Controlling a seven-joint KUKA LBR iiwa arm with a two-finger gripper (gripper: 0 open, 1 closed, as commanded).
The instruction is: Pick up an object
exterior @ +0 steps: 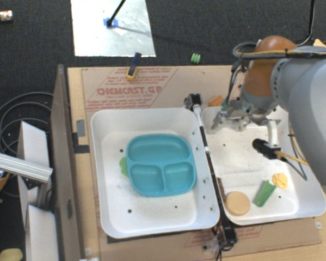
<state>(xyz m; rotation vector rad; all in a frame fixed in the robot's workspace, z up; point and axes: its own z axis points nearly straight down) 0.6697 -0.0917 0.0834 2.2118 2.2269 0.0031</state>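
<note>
We see the gripper (230, 120) low over the back of the right bin (314, 201), close to the wall it shares with the left bin (107, 157). We cannot tell whether the claw is released or clenched, and we see nothing in it.

The likely picks lie well apart from it, at the front of the same bin: 1 tan disc (237, 203), 1 green block (264, 193) just beside it, and 1 small yellow piece (279, 180) touching or nearly touching the block's upper end. In the left bin a teal plate (160, 164) lies flat, with a green scrap (123, 166) poking out from under its left edge.

As we judge it, the first risk is plain — a close here would catch only bare bin floor, since nothing lies beneath the claw. A descent this near the shared wall could also strike the rim.

If the arm goes for the front cluster, the 3 things crowd each other, so the claw may nudge the yellow piece or shove the block against the disc instead of gripping it. The disc looks low and flat, and we think it could slip out sideways. The block lies tilted, so a claw not turned to match it may pinch a corner and lose it on the lift.

The plate seems too wide and flat for this gripper — a try there would likely fail.
</note>
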